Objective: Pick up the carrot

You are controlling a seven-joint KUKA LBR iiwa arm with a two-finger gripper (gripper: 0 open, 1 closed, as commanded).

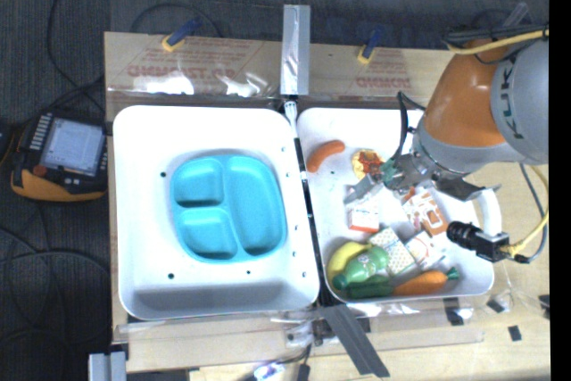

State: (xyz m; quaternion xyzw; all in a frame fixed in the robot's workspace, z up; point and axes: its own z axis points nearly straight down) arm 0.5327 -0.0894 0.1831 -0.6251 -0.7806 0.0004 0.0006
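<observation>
Overhead slanted view of a tabletop (134,58) bearing two shallow white bins side by side. The left bin (143,219) contains a blue divided tray (227,205) with three compartments, lying near the bin's centre. The right bin (482,277) holds a clutter of small items. The carrot (421,284), orange and lying roughly horizontal, sits at about 5 o'clock in this bin, close to the near wall; its left end touches or lies just beside a green vegetable-shaped item (368,277), which in turn adjoins a yellow, banana-like piece (342,259) at 7 o'clock. A small checkered box (393,250) rests just above the green item. At 11 o'clock in the same bin lies an orange-red sausage-shaped piece (324,153), apart from the rest, and beside it toward the centre a red-and-yellow wrapper (366,162). White-and-orange cartons (426,214) lie near the bin's centre. The grey arm with its orange band (464,107) enters from 3 o'clock, and the gripper (385,178) hangs over the middle of the right bin, well apart from the carrot, which lies toward 5 o'clock from it. The fingers blend with the clutter beneath, so whether they are spread or pressed together cannot be told. A handheld control pendant (62,154) lies on the floor at 9 o'clock, beyond the tabletop.
</observation>
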